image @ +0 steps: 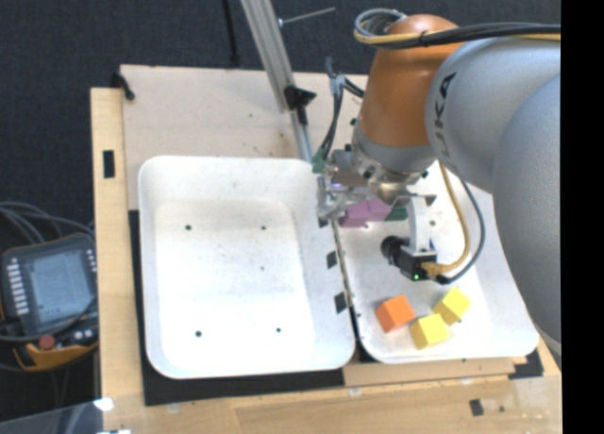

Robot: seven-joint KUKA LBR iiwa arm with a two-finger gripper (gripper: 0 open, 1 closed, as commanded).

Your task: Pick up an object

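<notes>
A: Nearest you, what's in the right shallow white plastic bin (491, 333)?

B: Two small yellow blocks (430, 330) (454, 305) and one small orange block (395, 313), all well below the jaws, toward the bench's front edge.

A: And the gripper (357, 208)?

B: You'll find it over that bin's left rim, beside the left white bin (231, 267). A small pink-purple block (363, 212) sits right at the jaws. Pinched or just under them, you can't tell.

A: Farther back?

B: The grey arm with its orange band (406, 92).
</notes>
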